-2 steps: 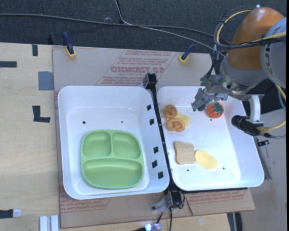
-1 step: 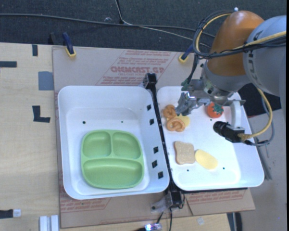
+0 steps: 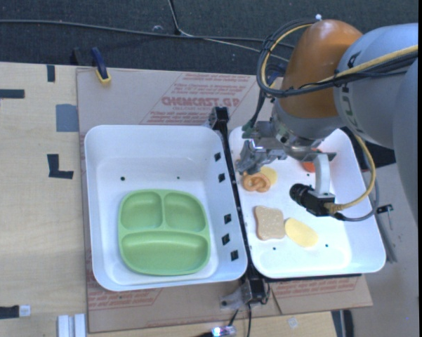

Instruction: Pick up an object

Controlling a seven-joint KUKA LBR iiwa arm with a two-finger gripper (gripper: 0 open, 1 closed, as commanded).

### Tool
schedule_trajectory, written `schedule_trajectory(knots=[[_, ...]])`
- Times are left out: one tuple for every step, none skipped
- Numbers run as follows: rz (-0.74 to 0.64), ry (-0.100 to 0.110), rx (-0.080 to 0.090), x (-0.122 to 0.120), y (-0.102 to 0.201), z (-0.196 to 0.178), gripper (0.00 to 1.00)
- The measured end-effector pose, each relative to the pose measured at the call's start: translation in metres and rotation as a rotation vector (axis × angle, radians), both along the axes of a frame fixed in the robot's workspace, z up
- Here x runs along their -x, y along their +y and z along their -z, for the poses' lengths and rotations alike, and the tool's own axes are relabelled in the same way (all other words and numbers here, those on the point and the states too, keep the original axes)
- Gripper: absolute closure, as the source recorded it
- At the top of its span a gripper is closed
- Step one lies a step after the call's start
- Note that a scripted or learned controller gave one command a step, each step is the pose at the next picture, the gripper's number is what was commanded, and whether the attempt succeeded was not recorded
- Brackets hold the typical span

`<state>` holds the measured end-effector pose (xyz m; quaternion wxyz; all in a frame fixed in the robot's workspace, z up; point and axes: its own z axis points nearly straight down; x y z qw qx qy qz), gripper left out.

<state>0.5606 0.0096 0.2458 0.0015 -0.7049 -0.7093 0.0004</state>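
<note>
Nearest, at the bench's front edge: a brown cardboard sheet with red print lying under both bins.

On the left, a white bin holding a green divided plate toward its front wall. Bare white floor behind the plate and along the left wall.

On the right, a second white bin, its left rim touching the first bin's rim along a black seam. In its front half, a yellow oval piece just beside a slice of toast, both well off the front rim, with bare floor between them and that rim. Further back, a brown pretzel-like ring close to the left wall, touching or overlapping a pale yellow piece. Little free room between the ring and the wall. To the right, partly hidden under the arm, a small red-orange thing.

Just above the ring's far edge, the gripper, pointing down into the bin. Open or closed: cannot tell from this angle. Nothing visibly held.

Behind and right, the grey arm with its orange band, bent steeply over the right bin's back half. A black fitting with cable hanging low beside the toast.

Farthest, a blue and yellow clamp at the cardboard's back edge.
</note>
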Motion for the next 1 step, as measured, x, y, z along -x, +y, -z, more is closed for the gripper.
schedule_trajectory(knots=[[0.000, 0.001, 0.001, 0.0130, 0.0568, 0.0161, 1.00]])
